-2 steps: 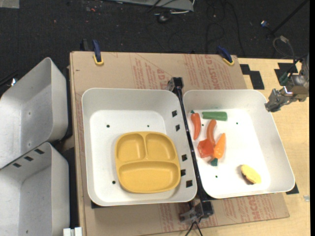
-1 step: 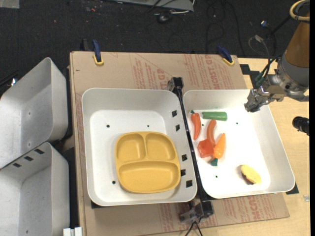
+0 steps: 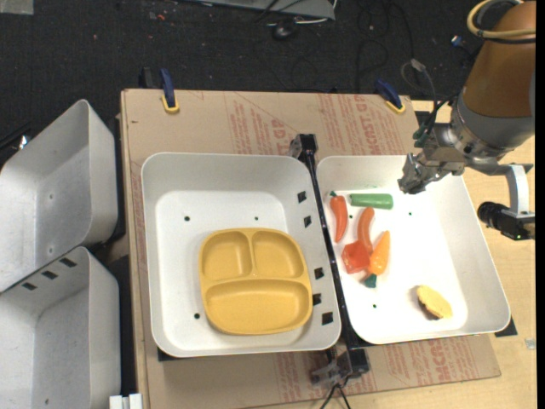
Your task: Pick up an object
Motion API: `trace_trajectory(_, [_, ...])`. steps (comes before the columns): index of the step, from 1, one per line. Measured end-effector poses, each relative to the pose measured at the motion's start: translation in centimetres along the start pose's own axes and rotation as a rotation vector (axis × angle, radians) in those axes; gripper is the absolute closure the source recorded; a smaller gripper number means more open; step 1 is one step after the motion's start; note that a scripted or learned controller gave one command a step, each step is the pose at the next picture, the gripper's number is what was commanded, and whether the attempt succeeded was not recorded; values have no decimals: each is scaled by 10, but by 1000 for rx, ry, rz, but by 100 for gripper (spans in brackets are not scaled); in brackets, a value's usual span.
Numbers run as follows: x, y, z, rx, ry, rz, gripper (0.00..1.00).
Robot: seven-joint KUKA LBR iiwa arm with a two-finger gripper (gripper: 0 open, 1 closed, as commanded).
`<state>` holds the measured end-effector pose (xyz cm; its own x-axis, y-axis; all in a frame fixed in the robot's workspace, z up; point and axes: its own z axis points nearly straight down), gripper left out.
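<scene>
My jaws (image 3: 412,182) hang over the far edge of the right bin (image 3: 477,254), dark against its white floor, and from this angle I cannot tell whether they are spread or closed; nothing shows between them. My grey arm (image 3: 498,75) with its orange band reaches in from beyond that bin's far right corner.

Taking the right bin as my landmark, everything loose lies inside it. Nearest my jaws, just toward the bin's divider side, is a green cylinder (image 3: 370,200), lying flat near the far wall. Closer to the divider lies a slim red pepper (image 3: 340,217), lengthwise along the bin's left wall. Toward the bin's middle from that is a second red-orange piece (image 3: 360,241), and touching it on its far-from-divider side lies an orange carrot-shaped piece (image 3: 379,252) with a small green tip at its near end. Well apart from these, toward the bin's near right corner, sits a yellow lumpy object (image 3: 433,302), alone on the floor.

Beside the right bin, sharing the dark divider, the left bin (image 3: 170,228) holds a yellow sectioned tray (image 3: 254,281). Both bins rest on the brown counter (image 3: 230,122).
</scene>
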<state>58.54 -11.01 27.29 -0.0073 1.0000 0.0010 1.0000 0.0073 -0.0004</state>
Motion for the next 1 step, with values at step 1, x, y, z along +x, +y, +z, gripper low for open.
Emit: trace_trajectory(1, [46, -9, 8, 1, 0, 1, 100])
